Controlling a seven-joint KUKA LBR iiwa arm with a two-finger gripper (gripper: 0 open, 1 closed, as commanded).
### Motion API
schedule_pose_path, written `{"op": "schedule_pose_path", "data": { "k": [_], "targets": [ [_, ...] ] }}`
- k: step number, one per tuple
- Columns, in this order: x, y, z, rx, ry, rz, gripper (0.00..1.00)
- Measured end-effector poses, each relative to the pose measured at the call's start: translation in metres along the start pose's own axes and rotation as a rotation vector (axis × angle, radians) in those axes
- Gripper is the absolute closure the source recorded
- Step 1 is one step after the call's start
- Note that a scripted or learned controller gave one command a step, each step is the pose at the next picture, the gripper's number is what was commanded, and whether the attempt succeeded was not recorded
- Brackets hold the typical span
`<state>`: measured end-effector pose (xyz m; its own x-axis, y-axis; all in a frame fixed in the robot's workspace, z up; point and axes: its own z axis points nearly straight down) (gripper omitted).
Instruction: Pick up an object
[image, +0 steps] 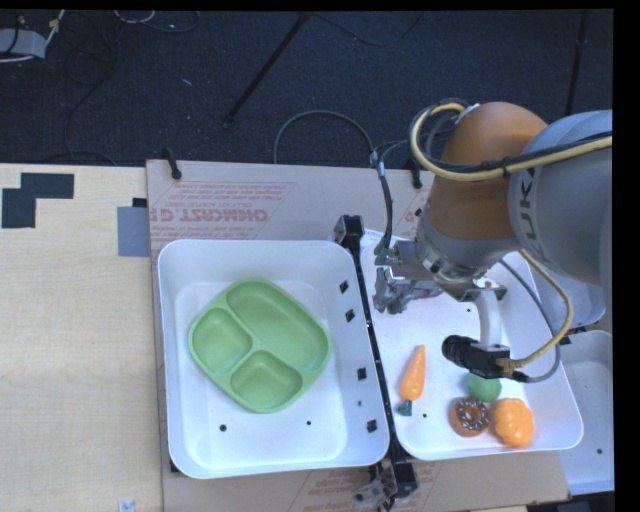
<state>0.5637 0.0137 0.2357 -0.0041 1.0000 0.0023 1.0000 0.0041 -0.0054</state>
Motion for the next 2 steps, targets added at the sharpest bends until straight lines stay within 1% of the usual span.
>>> {"op": "schedule_pose_path", "data": {
  "k": [1,2],
  "targets": [
    [0.051,-0.026,-0.004,0.001,0.0,-0.001,1.0],
    [0.093,-0.049,-0.001,0.002,-0.001,0.0,1.0]
  ]
}}
